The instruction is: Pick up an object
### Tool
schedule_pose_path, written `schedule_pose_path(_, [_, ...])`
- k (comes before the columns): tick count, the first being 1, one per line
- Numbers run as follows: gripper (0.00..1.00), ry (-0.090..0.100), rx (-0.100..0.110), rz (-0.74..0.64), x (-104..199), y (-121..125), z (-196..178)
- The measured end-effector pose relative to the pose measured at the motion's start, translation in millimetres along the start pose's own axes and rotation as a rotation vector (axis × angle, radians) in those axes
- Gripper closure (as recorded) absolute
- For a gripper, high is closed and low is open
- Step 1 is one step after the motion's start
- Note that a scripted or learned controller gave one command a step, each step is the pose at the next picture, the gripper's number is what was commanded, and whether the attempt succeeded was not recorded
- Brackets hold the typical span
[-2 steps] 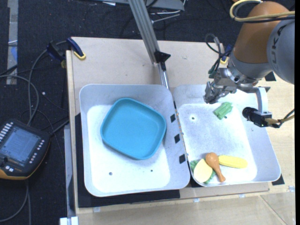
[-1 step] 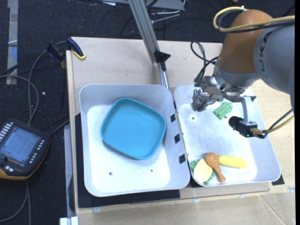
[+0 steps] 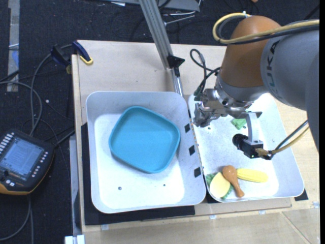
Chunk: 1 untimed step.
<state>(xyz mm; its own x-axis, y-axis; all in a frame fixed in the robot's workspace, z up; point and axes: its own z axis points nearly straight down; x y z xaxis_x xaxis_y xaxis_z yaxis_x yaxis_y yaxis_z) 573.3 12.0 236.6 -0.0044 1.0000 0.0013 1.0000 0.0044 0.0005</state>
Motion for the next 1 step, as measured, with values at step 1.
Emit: schedule_pose_path(1, [1.00,0.000,0.002,0.001,42.7,-14.0,5.7])
